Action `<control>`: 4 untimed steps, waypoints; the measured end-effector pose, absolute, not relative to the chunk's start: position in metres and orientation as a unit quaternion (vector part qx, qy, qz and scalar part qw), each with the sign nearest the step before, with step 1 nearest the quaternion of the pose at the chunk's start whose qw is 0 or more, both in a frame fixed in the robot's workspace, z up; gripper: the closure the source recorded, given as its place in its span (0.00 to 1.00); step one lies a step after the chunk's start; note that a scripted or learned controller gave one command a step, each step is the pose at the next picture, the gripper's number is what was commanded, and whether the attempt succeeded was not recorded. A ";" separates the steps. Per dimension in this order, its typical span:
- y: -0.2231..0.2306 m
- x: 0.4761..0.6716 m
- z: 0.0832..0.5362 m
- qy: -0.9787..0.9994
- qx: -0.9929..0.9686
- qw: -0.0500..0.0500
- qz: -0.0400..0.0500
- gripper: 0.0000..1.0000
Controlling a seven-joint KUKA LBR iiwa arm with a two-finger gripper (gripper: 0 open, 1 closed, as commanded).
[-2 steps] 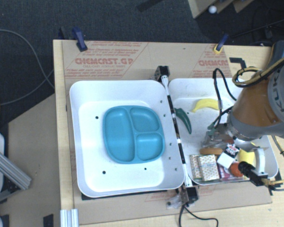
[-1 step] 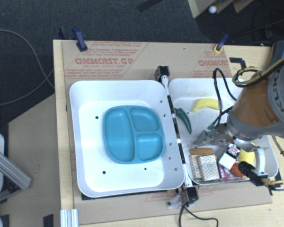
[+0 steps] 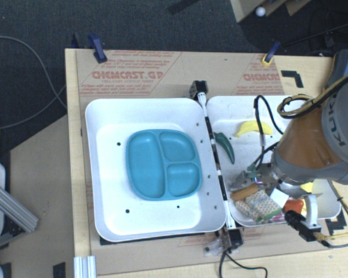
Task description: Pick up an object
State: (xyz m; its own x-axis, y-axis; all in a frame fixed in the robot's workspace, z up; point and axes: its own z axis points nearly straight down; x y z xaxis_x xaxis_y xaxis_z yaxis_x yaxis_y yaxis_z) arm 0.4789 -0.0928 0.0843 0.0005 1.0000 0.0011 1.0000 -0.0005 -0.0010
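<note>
1. We see a loose pile of small things (image 3: 256, 198) at the near end of the right bin (image 3: 232, 112): a patterned pouch-like piece (image 3: 261, 206), a brown stick-shaped bit (image 3: 245, 192) and an orange piece (image 3: 294, 205) beside it; we can't tell exactly what each one is
2. Further back in the same bin, a dark green curved piece (image 3: 225, 145) lies near the wall shared with the left bin, and a yellow banana-shaped thing (image 3: 252, 127) lies toward the far end, well apart from the pile
3. The gripper (image 3: 261, 175) is down over the pile, at the end of the arm (image 3: 313, 138) coming in from the right; we can't tell whether it is apart or together, the wrist and cabling block that, and we see nothing clearly between its tips
4. A black cable (image 3: 260, 112) loops up from the wrist over the right bin
5. The left bin (image 3: 104, 213) holds one blue divided plate (image 3: 162, 164) with three compartments, lying flat near the middle
6. Both bins sit side by side, touching, on a brown cardboard sheet (image 3: 162, 68) with red print, over a pale wooden bench (image 3: 87, 155)
7. A blue clamp (image 3: 96, 48) grips the sheet's far left edge, a blue and yellow clamp (image 3: 271, 54) the far right
8. Dark carpet (image 3: 133, 10) beyond the bench
</note>
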 end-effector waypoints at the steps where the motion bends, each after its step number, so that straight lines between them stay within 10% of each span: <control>1: -0.147 0.525 0.087 -0.707 -0.707 0.000 0.000 0.00; 2: -0.092 0.497 0.085 -0.708 -0.707 0.000 0.000 0.00; 3: -0.092 0.498 0.095 -0.707 -0.707 -0.001 -0.002 1.00; 4: -0.092 0.498 0.094 -0.707 -0.707 -0.001 -0.001 0.00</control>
State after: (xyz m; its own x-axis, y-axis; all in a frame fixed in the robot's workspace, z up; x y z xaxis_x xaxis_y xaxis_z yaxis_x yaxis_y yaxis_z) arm 0.4978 -0.0923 0.0944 -0.0001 1.0000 0.0004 1.0000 0.0001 0.0031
